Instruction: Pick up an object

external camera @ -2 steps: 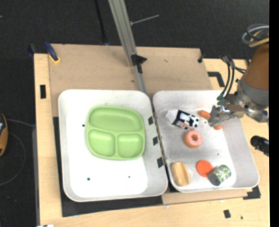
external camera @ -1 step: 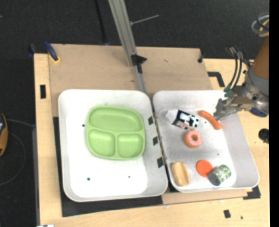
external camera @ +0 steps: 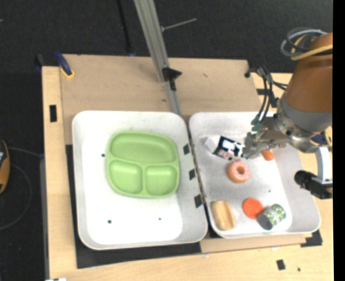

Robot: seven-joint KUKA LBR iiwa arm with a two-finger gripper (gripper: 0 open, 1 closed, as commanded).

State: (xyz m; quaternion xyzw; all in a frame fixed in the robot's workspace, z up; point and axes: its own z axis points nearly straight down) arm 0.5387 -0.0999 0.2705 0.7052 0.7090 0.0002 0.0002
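White bin point(external camera: 219, 124), carton point(external camera: 221, 147) label unreadable

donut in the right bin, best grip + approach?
My pick: come straight down on the donut and pinch one side of the ring, one finger in the centre hole and one outside. It lies flat with the hole facing up. Take the lower-left side: that rim has bare bin floor around it, while the tool and the small carton crowd the upper side.

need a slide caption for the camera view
End effector poised over the right bin near a donut; green tray in left bin.
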